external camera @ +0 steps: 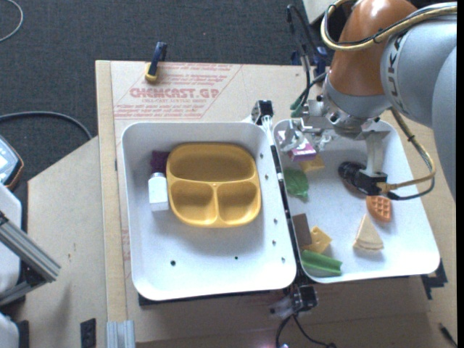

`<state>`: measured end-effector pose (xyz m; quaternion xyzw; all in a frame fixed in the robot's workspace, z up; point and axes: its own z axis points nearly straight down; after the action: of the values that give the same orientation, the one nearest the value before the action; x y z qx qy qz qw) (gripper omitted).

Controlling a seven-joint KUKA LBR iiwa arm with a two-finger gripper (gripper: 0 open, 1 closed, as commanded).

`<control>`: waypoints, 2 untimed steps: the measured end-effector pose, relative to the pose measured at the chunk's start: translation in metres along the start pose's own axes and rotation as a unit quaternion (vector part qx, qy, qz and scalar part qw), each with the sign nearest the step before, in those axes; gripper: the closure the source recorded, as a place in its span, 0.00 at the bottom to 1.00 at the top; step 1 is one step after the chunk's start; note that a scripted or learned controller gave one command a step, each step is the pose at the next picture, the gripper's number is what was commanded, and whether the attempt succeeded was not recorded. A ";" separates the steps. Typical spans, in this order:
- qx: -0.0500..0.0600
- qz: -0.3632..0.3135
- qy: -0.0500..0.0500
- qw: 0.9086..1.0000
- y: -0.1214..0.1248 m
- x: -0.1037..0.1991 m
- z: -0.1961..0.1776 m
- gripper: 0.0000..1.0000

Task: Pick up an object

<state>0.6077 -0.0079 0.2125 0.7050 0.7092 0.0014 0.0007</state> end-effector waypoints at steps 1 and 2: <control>0.000 0.000 0.000 1.000 0.004 0.054 0.004 1.00; -0.001 0.001 0.000 1.000 0.014 0.088 -0.011 1.00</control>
<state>0.6214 0.0801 0.2240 0.7056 0.7086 0.0020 0.0012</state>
